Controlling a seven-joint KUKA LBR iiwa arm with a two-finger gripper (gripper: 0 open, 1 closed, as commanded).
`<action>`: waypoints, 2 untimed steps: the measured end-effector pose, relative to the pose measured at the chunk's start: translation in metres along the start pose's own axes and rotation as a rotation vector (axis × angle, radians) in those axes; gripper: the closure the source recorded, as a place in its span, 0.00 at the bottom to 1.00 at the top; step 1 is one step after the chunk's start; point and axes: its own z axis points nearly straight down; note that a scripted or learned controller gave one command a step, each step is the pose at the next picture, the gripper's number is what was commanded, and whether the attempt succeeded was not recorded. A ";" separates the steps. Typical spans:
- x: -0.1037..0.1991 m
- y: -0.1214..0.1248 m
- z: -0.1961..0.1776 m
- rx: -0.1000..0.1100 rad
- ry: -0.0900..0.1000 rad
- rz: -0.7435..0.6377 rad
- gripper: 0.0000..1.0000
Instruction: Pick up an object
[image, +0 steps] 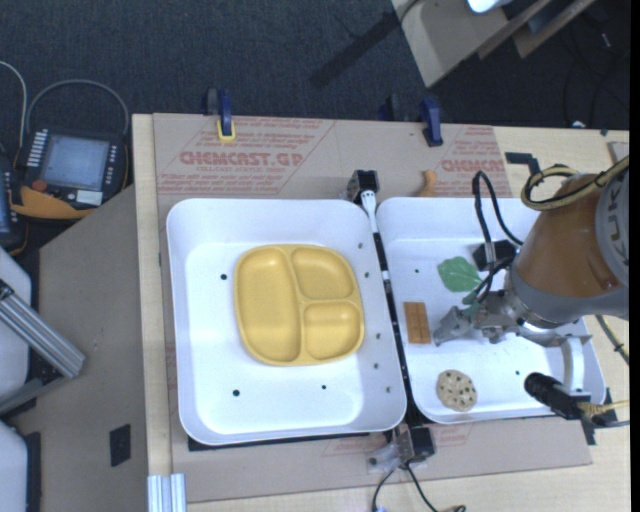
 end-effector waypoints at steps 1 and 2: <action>0.000 0.001 -0.013 -0.006 -0.002 0.001 1.00; -0.001 0.012 -0.068 -0.013 -0.005 -0.003 1.00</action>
